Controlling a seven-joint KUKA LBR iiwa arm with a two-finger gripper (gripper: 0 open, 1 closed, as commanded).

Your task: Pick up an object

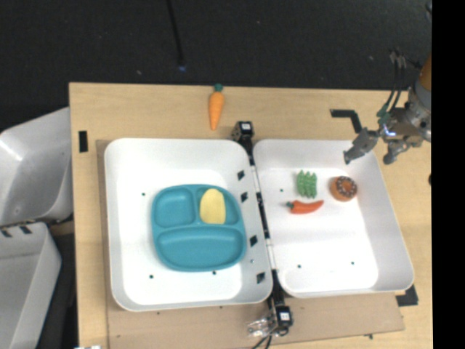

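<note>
Right white bin [378, 264]: small green ridged toy vegetable [306, 183], red chili-shaped toy [305, 206] just below it, round brown-and-red disc-shaped toy [344, 187] beside them. End effector [376, 147], fingers spread and grasping nothing, hovers over the bin's upper right corner.

Left white plastic bin [123, 267]: holds a teal sectioned plastic tray [190, 244], with a yellow oval toy [213, 206] in its upper right compartment.
Right white plastic bin [341, 267]: green ridged toy [307, 183], red toy pepper [306, 206] and round brown toy [344, 188].
Bench [145, 107] behind the bins: orange toy carrot [216, 107].
</note>
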